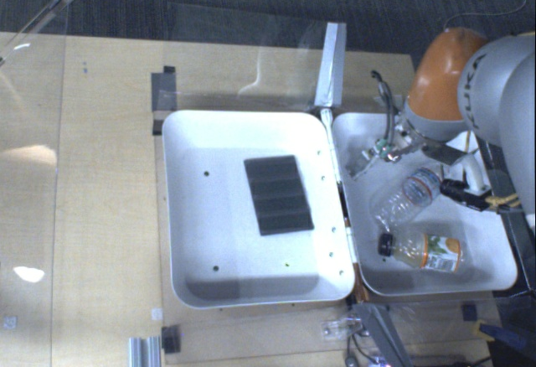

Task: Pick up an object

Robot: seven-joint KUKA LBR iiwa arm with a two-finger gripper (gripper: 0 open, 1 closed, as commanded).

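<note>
Lying capped, clear bottle looks crumpled; gripper jaw state perhaps hidden, cannot tell.

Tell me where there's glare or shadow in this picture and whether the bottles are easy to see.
Camera view: glare patches on the clear sheet at left; soft shadow along the left bin near edge; clear bottle nearly blends into the right bin; juice bottle stands out.

A clear empty plastic bottle lies on its side just below the gripper. Farther below, a juice bottle with an orange label and dark cap also lies flat.
</note>
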